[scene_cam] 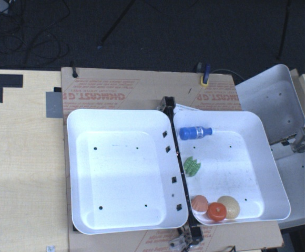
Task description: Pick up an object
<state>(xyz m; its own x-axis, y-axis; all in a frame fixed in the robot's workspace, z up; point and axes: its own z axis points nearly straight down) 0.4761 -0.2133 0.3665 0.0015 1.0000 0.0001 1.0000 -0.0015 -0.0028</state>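
Near edge: metal clamp [187,239] at the front of the seam between the bins, partly cut off by the frame bottom, detail hard to read

Right bin [239,164], front corner: three small round objects bunched together, touching or nearly so. They are a red round piece [216,211] in the middle and pressed against the front wall, a pale tan ball [230,206] just right of it, and a pinkish-orange ball [199,203] just left near the seam. Tight spot, walls close on the front side; can't tell what each one is

Mid bin: small green item [192,166] lying just beside the seam wall, shape blurry. Open floor to its right, wide and bare out to the right rim

Far end of right bin: blue bottle [195,133] on its side, cap end pointing right, near the far-left corner, clear floor to its right

Left bin [121,177]: bare white floor with a few dark dots

Black clips [174,179] run along the seam joining both bins

Under the bins a cardboard sheet [121,91] with printed lettering, on the pale wooden bench [21,161]. Grey metal plate [271,96] at far right, partly cut off. Small blue and yellow thing [206,74] at the cardboard's far edge, too small to identify. Beyond it dark floor [152,25] with cables
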